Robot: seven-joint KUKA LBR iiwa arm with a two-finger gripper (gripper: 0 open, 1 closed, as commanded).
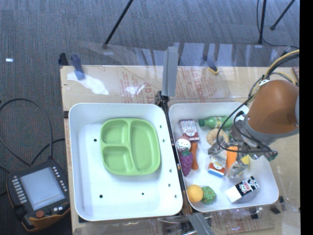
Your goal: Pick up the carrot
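Hovering low over right bin [272, 180], mid-right of frame: gripper [229, 156], fingers narrowed around a short bright-orange piece, prob. the carrot [231, 157], w/ almost no gap showing either side. Standing roughly upright betw. the metal fingers. Lower end hidden, so not telling whether resting on bin floor or lifted clear.

Risks from here:
- Pinching what looks like a smooth, tapering body, so maybe slipping out or twisting during the lift.
- Crowding: small red-white-blue carton [215, 168] sitting just below-left of the fingers, cow-print carton [242, 189] nearby at lower right. Snagging or dragging either one up alongside.
- Mistaking ID: slim orange-red item [194, 156] lying beside purple grapes [186, 162] nearer frame centre, possibly being the real carrot. If so, gripping the wrong obj.
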